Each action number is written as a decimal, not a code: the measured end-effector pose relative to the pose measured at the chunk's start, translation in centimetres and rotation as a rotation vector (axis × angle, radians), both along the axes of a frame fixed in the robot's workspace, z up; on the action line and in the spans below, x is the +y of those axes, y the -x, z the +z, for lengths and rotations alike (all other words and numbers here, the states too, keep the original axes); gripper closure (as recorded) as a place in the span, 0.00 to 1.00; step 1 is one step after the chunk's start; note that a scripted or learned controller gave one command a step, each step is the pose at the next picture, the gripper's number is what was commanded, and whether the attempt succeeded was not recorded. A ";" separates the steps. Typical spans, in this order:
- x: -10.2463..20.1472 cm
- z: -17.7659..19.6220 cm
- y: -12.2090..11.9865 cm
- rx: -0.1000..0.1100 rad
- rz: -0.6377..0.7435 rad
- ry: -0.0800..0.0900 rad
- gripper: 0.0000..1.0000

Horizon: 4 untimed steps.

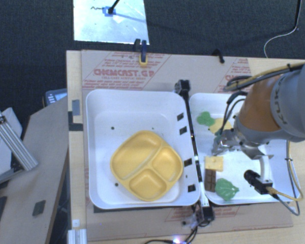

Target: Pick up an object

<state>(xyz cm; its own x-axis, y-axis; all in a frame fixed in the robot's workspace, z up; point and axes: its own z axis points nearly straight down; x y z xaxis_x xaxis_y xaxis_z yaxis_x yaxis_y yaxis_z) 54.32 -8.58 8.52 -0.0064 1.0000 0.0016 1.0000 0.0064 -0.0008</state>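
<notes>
Nearest the camera, green leafy piece [226, 189] in right bin [244, 200], beside brown block [210, 179], long axis running front to back. Above, yellow cracker [214, 163]. Gripper [219, 145] half hidden under wrist; finger state impossible to tell. Yellow tray [146, 164] in left bin [99, 136].

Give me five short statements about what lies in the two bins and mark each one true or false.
1. The yellow three-compartment plastic tray lies in the left white bin. True.
2. The brown chocolate-like block lies in the left bin. False: it lies in the right white bin, near the divider.
3. The tan square cracker-like piece lies just above the brown block. True.
4. The yellow tray holds a green piece. False: its compartments hold nothing.
5. Two green leafy pieces, one toward the far end and one toward the near end, lie in the right bin. True.
</notes>
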 end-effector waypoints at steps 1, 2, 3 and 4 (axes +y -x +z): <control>0.3 1.6 -0.8 -0.003 -0.002 0.002 1.00; -3.8 13.4 -0.4 -0.015 -0.008 0.006 1.00; -8.1 17.5 -1.3 -0.008 -0.008 0.005 1.00; -11.6 18.6 -5.0 -0.008 -0.006 0.005 1.00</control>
